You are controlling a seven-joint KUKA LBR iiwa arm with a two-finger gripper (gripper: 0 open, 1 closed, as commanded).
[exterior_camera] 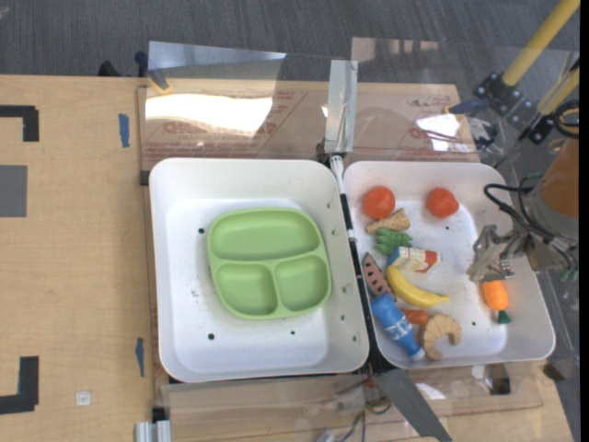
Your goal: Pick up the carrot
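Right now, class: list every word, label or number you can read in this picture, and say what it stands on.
None can be read.
Clear panel behind the bins: reddish print, too blurred.
Blue bottle: label too small.
Small carton: markings illegible.

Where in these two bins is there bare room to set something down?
The left bin has bare floor all around the green plate. In the right bin, bare patches lie between the tomato and the carrot, and below the carrot. Its left side, around the banana, is crowded.
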